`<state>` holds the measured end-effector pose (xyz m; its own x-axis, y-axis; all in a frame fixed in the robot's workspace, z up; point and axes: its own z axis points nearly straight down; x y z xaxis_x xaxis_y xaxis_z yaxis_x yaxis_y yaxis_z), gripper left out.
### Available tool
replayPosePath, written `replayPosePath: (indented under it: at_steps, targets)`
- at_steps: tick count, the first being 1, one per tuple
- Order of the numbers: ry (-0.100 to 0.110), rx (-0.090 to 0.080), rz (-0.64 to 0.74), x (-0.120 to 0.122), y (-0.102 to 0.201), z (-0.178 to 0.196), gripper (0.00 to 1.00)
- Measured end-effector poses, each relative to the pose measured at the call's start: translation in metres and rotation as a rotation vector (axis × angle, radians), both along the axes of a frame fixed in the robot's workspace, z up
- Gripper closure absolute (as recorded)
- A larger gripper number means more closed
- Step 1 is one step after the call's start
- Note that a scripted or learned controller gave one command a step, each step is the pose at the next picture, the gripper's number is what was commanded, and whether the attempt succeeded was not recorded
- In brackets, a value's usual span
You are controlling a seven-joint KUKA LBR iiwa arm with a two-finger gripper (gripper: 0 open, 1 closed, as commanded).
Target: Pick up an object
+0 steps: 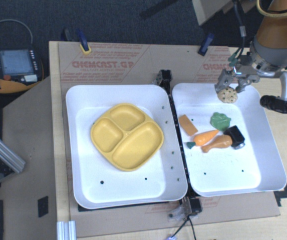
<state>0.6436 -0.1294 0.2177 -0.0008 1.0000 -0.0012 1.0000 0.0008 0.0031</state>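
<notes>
Gripper (pixel 228 86) raised over right bin (pixel 268 134), jaws clenched on round tan cookie (pixel 227 95) — lift step underway; next, clearing the rim without dropping it.

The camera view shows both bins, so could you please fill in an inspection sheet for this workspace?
Surface: brown bench board bearing left bin and right bin.
Job's things: in the right bin, tan block, carrot, green piece, drumstick, black piece.
Clutter: yellow divided plate in the left bin.
Grippers: tool over the right bin's far edge, with a round cookie at its tips.
Cables: bundle at the near edge.
Surroundings: handheld pendant at left, dark floor behind.
</notes>
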Motion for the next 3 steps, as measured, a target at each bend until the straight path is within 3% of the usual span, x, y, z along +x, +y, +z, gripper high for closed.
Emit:
replayPosePath:
  at_steps: [1,3]
  targets:
    - [-0.002,0.000,0.000,0.001,0.000,0.044,1.00]
    - [0.004,0.002,0.003,0.007,0.093,0.040,1.00]
